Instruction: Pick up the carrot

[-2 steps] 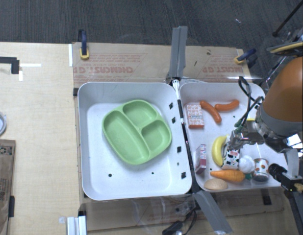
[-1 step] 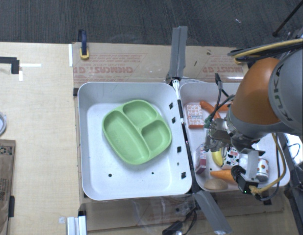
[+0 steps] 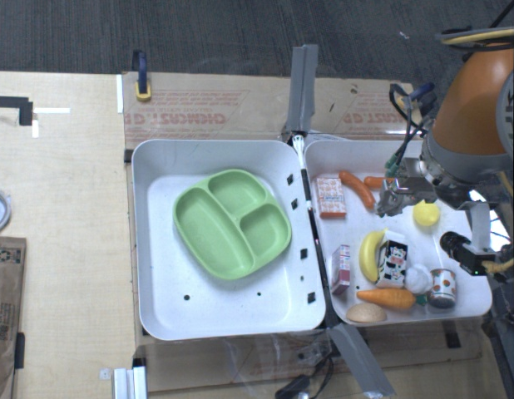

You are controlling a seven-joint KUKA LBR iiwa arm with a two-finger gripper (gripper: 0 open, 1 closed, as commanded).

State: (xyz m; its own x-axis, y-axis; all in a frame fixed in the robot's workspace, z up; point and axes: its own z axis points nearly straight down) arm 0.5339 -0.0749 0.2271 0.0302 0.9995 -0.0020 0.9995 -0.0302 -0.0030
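Note:
An orange carrot [image 3: 387, 298] lies on its side near the front edge of the right bin [image 3: 481, 306], between a tan rounded item [image 3: 366, 312] and a small can [image 3: 442, 288]. A second orange-red elongated piece [image 3: 358, 189] lies at the back of the same bin. My gripper [image 3: 389, 200] hangs low over the back middle of the right bin, just right of that orange-red piece and well behind the carrot. Nothing is visibly held in it.
The right bin also holds a banana [image 3: 371, 254], a yellow lemon [image 3: 426, 214], a black-and-white carton [image 3: 395, 262], a red-and-white box [image 3: 329, 196] and a small pink box [image 3: 341, 269]. A green divided plate [image 3: 232, 223] lies in the left bin [image 3: 157, 306].

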